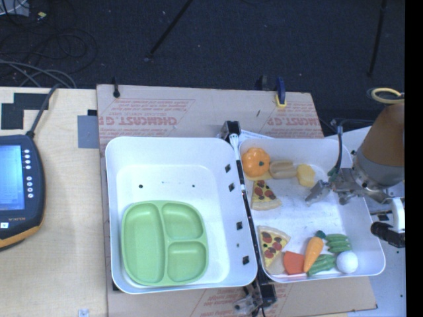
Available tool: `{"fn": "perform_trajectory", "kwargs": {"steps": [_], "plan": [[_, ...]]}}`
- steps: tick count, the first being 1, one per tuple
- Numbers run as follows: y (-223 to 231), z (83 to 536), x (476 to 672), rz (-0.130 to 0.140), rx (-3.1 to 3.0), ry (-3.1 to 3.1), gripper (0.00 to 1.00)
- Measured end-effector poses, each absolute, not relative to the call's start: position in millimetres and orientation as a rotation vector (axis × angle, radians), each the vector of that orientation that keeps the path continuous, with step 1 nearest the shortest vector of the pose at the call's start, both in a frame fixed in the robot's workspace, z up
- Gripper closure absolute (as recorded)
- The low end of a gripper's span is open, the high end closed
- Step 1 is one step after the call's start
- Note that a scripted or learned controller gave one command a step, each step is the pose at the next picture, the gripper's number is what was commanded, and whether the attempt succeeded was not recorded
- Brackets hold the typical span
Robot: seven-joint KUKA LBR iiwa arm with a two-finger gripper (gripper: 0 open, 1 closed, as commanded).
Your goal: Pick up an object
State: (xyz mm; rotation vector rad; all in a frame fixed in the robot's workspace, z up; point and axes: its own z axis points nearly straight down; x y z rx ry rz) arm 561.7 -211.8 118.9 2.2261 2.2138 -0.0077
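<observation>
My gripper (329, 195) hangs low over the right bin (360, 152), near its right wall, below the orange-banded wrist. Its two grey fingers stand apart, open, with only white bin floor between them. One fingertip (313, 196) lies just below and right of a yellow lemon (305, 175), without holding it. Left of the lemon lie a tan roll (283, 170) and an orange fruit (255, 162). A pizza slice (264, 195) lies below the orange fruit.
Along the right bin's front lie a second pizza slice (271, 242), a red piece (293, 263), a carrot (312, 249), green pods (336, 243) and a white egg (346, 262). The left bin (172, 157) holds a green divided plate (164, 243). A tablet (16, 187) rests at far left.
</observation>
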Motion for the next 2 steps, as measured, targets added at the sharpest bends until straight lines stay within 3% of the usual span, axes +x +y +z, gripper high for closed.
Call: {"fn": "perform_trajectory", "kwargs": {"steps": [1,2], "plan": [[-178.4,86.5,490.4,-0.002,2.226,2.225,0.00],[-180.1,87.8,475.9,0.000,2.221,2.224,0.00]]}}
